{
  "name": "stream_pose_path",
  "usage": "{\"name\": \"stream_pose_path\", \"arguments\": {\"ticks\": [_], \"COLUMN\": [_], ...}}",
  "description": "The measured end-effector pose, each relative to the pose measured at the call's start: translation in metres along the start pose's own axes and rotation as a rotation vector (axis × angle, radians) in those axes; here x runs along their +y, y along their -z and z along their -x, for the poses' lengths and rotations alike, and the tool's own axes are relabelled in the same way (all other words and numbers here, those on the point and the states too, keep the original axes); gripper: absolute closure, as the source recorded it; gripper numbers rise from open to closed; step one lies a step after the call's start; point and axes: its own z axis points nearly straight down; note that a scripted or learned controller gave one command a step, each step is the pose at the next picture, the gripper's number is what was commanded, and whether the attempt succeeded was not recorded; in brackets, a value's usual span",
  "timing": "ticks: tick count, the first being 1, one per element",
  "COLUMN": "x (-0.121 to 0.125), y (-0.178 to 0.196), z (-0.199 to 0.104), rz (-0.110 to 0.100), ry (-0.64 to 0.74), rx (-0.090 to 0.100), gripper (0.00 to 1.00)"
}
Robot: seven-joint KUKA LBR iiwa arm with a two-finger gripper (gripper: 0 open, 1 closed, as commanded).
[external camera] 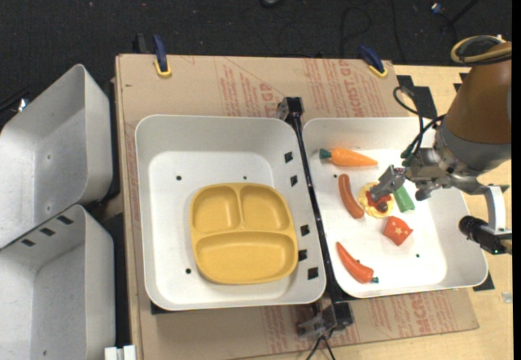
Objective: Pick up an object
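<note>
Tray point(244, 232): yellow plastic, matt. Bins point(155, 187): white, smooth. Bench point(244, 77): cardboard.

Centre-left of the frame: a shallow white bin point(155, 212), holding a yellow divided plate point(242, 233) with three compartments, lying flat, clear of the walls. Just to its right, along a black divider strip point(305, 187), a second white bin point(440, 261). Under both, a brown cardboard sheet point(228, 81) with red print, clipped at its top edge by a left clamp point(161, 57) and a right clamp point(373, 59). Far left, an upper white tub point(57, 138) and a lower white tub point(49, 285). Across the top, dark floor with cables point(350, 16).
</note>
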Motion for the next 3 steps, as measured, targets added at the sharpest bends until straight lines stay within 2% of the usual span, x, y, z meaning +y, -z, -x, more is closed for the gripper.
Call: {"name": "stream_pose_path", "arguments": {"ticks": [1,3], "x": [0.003,0.002], "y": [0.007,-0.101], "z": [0.000,-0.011], "rz": [0.013,0.011], "ry": [0.003,0.001], "rx": [-0.002,-0.003], "gripper": [0.00,0.00]}}
